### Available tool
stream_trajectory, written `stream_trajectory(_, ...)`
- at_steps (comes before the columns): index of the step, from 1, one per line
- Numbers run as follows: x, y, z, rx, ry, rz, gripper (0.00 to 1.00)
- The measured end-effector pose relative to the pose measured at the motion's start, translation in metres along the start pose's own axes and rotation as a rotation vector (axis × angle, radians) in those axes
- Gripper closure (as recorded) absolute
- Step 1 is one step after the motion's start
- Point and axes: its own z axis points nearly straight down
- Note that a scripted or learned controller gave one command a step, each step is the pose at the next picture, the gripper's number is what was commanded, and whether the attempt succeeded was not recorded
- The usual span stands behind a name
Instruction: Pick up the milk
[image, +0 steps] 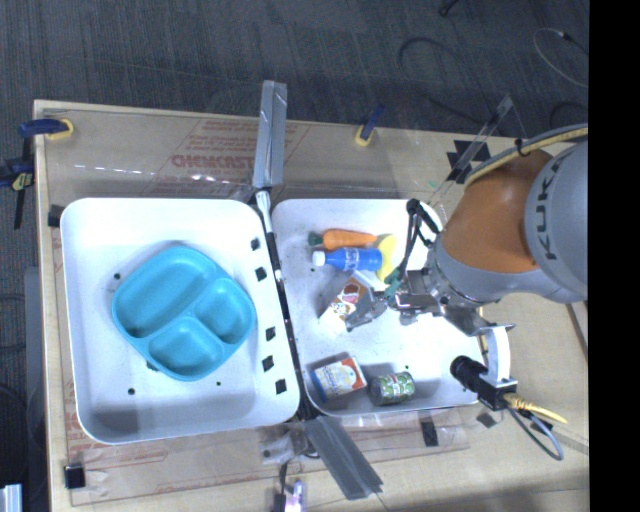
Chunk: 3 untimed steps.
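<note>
Over the right bin (440, 392), the end effector (375, 305) sits low touching the milk carton (343, 301), can't tell its grip state, and with the blue bottle (352, 260) and carrot (345, 239) crowding in, it might snag those instead.

Arm (520, 235) cut off at right picture edge; jaws' spread too cluttered to tell; carton (338, 377) print by right bin's near rim unreadable.
</note>
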Motion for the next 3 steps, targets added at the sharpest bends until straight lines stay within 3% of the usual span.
stream_trajectory(1,0.018,0.068,0.051,0.000,0.000,0.130,0.00)
stream_trajectory(2,0.002,0.085,0.098,-0.023,-0.005,0.062,0.00)
stream_trajectory(3,-0.020,0.099,0.102,-0.029,-0.007,-0.138,0.00)
